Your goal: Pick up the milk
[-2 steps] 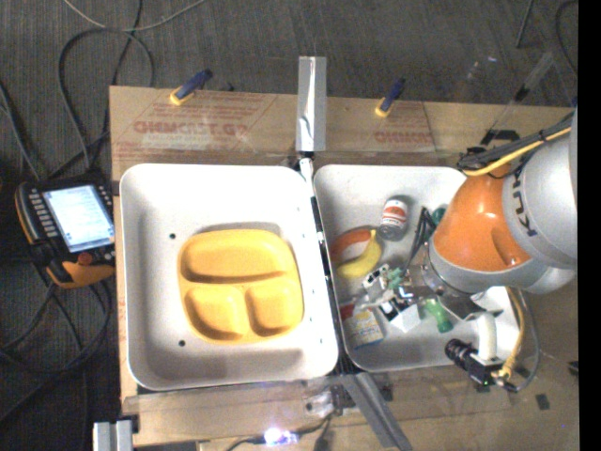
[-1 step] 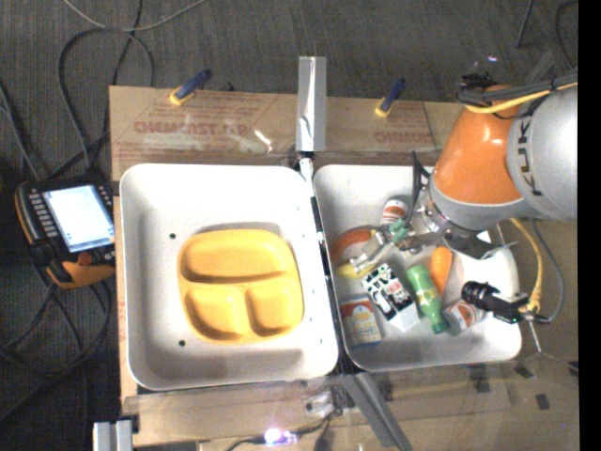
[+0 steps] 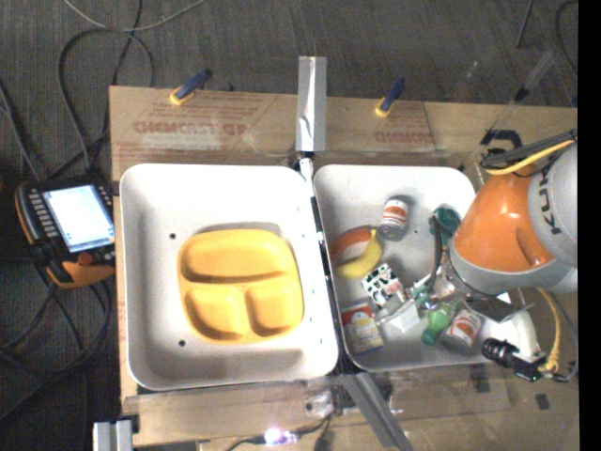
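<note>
Orange and grey, the arm's wrist looms closest to the lens, covering the right bin's 3 o'clock side. Below it the gripper reaches down among clutter; whether it is spread or closed cannot be told (the wrist hides too much). A small black-and-white patterned carton, apparently the milk, lies near the bin's centre, just at 9 o'clock from the gripper. A banana rests on an orange-rimmed bowl at 11 o'clock from the carton. A red-labelled can sits toward 12 o'clock, a green bottle toward 5 o'clock. In the left bin, a yellow compartment tray lies at centre.
</note>
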`<move>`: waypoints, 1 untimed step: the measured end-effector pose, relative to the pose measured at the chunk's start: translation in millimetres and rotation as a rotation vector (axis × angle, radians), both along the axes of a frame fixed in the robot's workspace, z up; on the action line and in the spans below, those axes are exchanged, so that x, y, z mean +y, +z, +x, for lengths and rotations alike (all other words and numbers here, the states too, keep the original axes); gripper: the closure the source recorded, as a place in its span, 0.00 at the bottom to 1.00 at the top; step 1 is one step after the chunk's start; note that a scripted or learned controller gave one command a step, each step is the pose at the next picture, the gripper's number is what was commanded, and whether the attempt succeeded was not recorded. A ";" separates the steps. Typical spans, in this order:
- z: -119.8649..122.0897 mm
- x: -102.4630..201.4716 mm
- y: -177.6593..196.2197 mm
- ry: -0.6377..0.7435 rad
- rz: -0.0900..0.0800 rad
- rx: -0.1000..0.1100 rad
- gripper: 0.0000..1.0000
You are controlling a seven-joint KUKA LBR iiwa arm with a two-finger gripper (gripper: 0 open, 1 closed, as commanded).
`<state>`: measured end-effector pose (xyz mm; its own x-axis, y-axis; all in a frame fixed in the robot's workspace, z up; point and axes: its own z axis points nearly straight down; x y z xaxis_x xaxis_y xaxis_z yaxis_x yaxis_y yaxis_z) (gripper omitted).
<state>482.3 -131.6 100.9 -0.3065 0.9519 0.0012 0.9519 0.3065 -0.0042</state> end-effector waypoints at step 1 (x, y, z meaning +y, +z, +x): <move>-0.2 2.2 8.3 0.001 0.004 0.002 1.00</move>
<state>482.2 -129.4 109.2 -0.3077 0.9515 0.0053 0.9514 0.3078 -0.0053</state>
